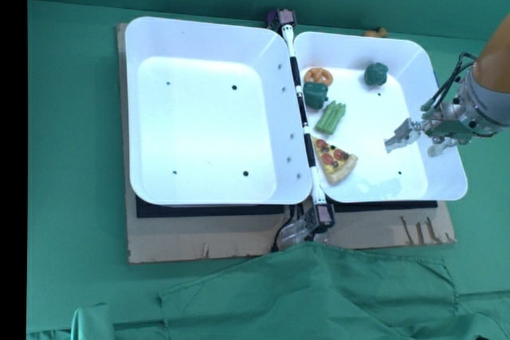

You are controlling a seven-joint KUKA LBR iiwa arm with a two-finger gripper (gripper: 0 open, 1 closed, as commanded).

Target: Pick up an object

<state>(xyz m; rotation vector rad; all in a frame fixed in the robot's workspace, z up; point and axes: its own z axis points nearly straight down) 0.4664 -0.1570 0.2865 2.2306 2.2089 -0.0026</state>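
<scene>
1. Green cloth [319, 291] lay bunched along the bench's near edge, overlapping the cardboard [167, 243] under the bins.
2. Pizza slice [335, 160] sat in the right bin [446, 179], near its left wall and towards the near edge.
3. Green bundle [331, 117], like asparagus, lay just beyond the pizza, tilted.
4. Dark green pepper [315, 95] rested beside the left wall, touching or nearly touching the pretzel [319, 76] behind it.
5. Broccoli [376, 74] stood apart, towards the right bin's far right corner.
6. Gripper [397, 141] hung over the right bin's right half, well apart from every item; whether its claw was released or clenched I could not tell, and nothing showed in it.
7. Left bin [151, 44] was beside it, their walls touching along a clipped seam.
</scene>
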